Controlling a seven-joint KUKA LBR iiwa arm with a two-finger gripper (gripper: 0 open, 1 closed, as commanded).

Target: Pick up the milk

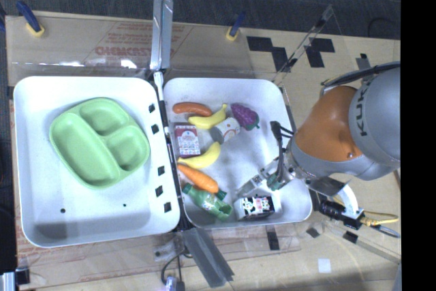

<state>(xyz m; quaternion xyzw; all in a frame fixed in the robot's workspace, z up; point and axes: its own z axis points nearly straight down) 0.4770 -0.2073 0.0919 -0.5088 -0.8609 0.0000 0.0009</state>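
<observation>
- My gripper (264, 179) hangs over the right bin (272, 95), toward its near right part, with my grey and orange arm (337, 129) reaching in past the bin's right wall.
- My fingers (251, 184) look slightly apart, and nothing sits between them; I have hold of no object.
- The milk (258, 206), a small carton with black and white cow patches, lies on its side by the bin's near wall, just below my fingertips. Whether I touch it, I cannot tell.
- Left of the milk, along the same near wall, lies a green bottle (208, 202), close beside the carton.
- Farther from the milk, up and to its left, a carrot (198, 178) lies just above the bottle, and a yellow banana (203, 157) lies above that.
- A small red box (187, 140) stands against the bin's left wall, well apart from the milk.
- Near the bin's far wall, well away from the milk, are a sausage (192, 108), a second banana (210, 119), a purple grape bunch (245, 116) and a small pale item (228, 129) I cannot identify.
- The left bin (41, 221) holds a green divided plate (100, 141), across the dividing wall from the milk.
</observation>
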